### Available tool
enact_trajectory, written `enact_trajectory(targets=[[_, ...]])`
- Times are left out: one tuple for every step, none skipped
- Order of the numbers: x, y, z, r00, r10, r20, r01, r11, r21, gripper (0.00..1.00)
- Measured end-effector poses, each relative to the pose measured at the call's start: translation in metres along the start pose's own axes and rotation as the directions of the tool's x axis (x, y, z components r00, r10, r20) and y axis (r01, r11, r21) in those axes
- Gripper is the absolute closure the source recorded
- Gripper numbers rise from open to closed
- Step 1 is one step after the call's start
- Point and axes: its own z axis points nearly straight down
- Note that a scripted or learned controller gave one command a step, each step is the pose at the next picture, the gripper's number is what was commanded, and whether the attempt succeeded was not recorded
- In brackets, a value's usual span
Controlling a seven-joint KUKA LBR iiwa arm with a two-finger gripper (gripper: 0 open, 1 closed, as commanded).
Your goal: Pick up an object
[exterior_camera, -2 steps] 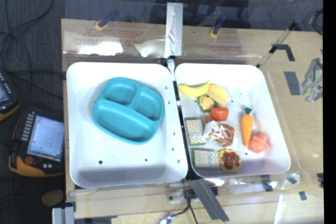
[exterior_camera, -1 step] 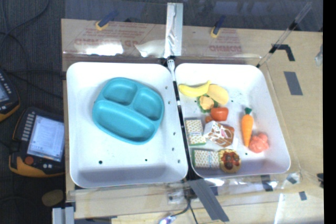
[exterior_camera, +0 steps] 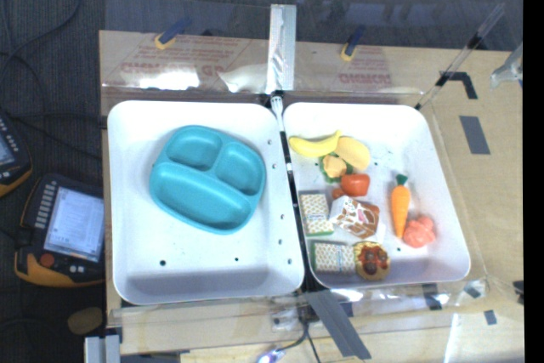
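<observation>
Jaws: cannot tell how far open they are or whether they have hold of anything
Objects relative to jaws: cannot tell
Table (exterior_camera: 493, 183): pale wood, carrying two white bins side by side, their inner walls touching along the middle
Left bin (exterior_camera: 127, 268): toward the table's left edge; holds a blue divided plate (exterior_camera: 208, 177) lying flat and turned at a slant
Right bin (exterior_camera: 442, 174): toward the table's right edge; holds all the small toy foods
Banana (exterior_camera: 313, 145): at the back of the right bin, near the wall shared with the left bin
Yellow fruit (exterior_camera: 355, 152): just beside the banana's tip, on the side toward the table's right edge
Tomato (exterior_camera: 355, 184): red, just in front of the yellow fruit
Carrot (exterior_camera: 400, 201): orange, green top pointing to the table's back edge, apart from the tomato
Pink lump (exterior_camera: 418, 230): touching the carrot's narrow end
White and red packet (exterior_camera: 357, 217): between the tomato and the front items
Patterned packets: one (exterior_camera: 314, 212) against the shared wall, another (exterior_camera: 331, 257) near the bin's front wall
Round brown pastry (exterior_camera: 372, 260): just beside the front packet
Handheld screen unit (exterior_camera: 64, 225): on the dark floor, past the table's left edge
</observation>
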Motion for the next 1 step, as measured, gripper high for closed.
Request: enact_trajectory(targets=[[-0.0462,-0.0362,0.0657,0.960,0.280,-0.001,-0.280,0.960,-0.001,0.00]])
